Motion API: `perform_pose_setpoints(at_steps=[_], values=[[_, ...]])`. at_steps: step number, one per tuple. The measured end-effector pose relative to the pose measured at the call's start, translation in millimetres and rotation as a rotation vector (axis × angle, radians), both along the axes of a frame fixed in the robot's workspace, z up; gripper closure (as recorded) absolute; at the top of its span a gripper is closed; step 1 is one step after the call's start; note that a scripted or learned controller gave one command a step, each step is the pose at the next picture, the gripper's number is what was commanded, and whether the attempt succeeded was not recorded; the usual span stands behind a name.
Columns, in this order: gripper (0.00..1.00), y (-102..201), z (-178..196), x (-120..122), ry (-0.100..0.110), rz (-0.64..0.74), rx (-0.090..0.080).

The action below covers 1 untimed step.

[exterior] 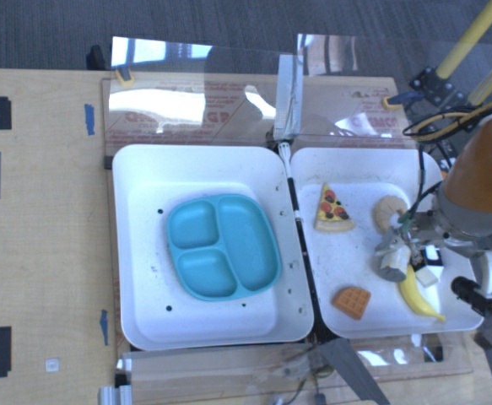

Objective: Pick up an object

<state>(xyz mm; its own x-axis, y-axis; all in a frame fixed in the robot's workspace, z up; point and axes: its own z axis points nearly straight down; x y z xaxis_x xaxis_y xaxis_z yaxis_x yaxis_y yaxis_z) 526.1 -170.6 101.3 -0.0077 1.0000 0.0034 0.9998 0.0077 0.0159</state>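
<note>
The right bin (pixel 344 256) holds several toy foods. A pizza slice (pixel 333 209) lies at its back left, with a round tan cookie (pixel 386 212) to its right. A brown waffle (pixel 352 301) sits near the front and a yellow banana (pixel 419 296) lies at the front right. My gripper (pixel 391 262) is low in this bin, just below the cookie and at the banana's upper end. The wrist and cables hide whatever is under it.
The left bin (pixel 136 226) holds a blue three-compartment plate (pixel 222 245). A ridge (pixel 296 234) separates the two bins. Clear plastic panels (pixel 229 99) stand behind both. The grey arm with its orange band (pixel 478 180) hangs over the right bin's right edge.
</note>
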Motion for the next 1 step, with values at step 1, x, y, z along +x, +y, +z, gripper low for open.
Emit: perform_pose_setpoints(at_steps=[1], values=[[1.0,26.2,90.8,41.8,0.005,-0.002,-0.005]])
